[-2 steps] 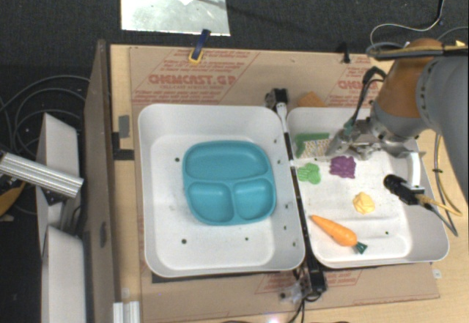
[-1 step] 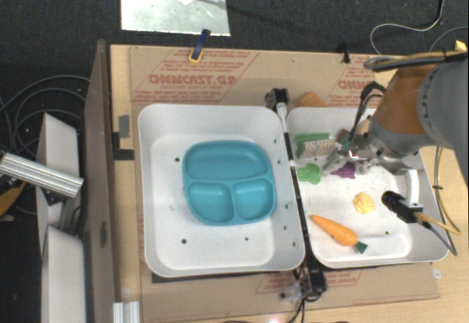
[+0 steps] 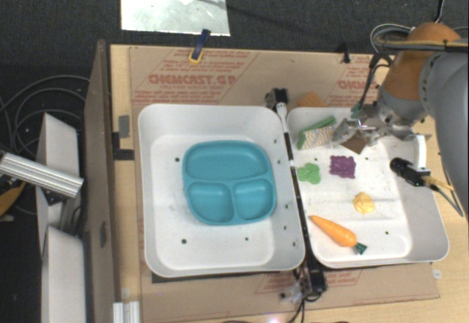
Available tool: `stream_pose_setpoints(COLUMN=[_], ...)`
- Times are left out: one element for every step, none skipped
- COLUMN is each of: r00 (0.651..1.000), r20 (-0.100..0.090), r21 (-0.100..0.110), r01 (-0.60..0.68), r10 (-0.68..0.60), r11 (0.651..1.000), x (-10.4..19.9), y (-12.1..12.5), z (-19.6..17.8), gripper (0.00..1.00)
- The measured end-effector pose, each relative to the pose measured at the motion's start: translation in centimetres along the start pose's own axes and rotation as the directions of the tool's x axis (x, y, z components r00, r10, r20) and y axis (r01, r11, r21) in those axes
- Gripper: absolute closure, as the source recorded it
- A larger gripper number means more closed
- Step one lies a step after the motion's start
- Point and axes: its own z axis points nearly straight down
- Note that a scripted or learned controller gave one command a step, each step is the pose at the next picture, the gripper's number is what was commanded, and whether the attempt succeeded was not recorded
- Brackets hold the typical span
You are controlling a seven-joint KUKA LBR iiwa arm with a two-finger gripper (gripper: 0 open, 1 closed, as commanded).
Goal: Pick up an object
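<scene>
The objects to choose from lie in the right bin (image 3: 432,237), all on the camera's lower-left side of the gripper (image 3: 350,131). Nearest is a green-handled brush (image 3: 315,132) with pale bristles, just beside the gripper toward the divider between the bins. A purple knobbly piece (image 3: 342,165) sits a little below the gripper, and a small green leafy toy (image 3: 308,173) lies beyond it, close to the divider. Farther down from the gripper rest a yellow lump (image 3: 364,203) and, nearest the bin's front wall, an orange carrot (image 3: 334,231) with a green tip, lying at a slant.

The gripper is low over the back part of the right bin, with a small brown shape (image 3: 357,143) right under its tip; whether that shape is touched or gripped is unclear, and the view is too small and cluttered there to tell how the gripper stands. The grey arm (image 3: 440,87) with its orange band (image 3: 432,34) comes in from the far side of the gripper.

Well away from the gripper, the left bin (image 3: 157,241) holds a blue divided plate (image 3: 229,181) with three compartments.
</scene>
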Motion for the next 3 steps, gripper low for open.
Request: stream_pose_setpoints(r00=[1.0,1.0,1.0], r20=[-0.003,-0.002,-0.002], r21=[0.005,-0.009,0.004], r01=[-0.006,-0.004,-0.008], r10=[0.006,0.004,0.008], r11=[1.0,1.0,1.0], x=[3.1,3.0,-1.0], y=[-5.5,-4.9,-11.2], z=[0.1,-1.3,-1.8], gripper=[0.0,1.0,1.0])
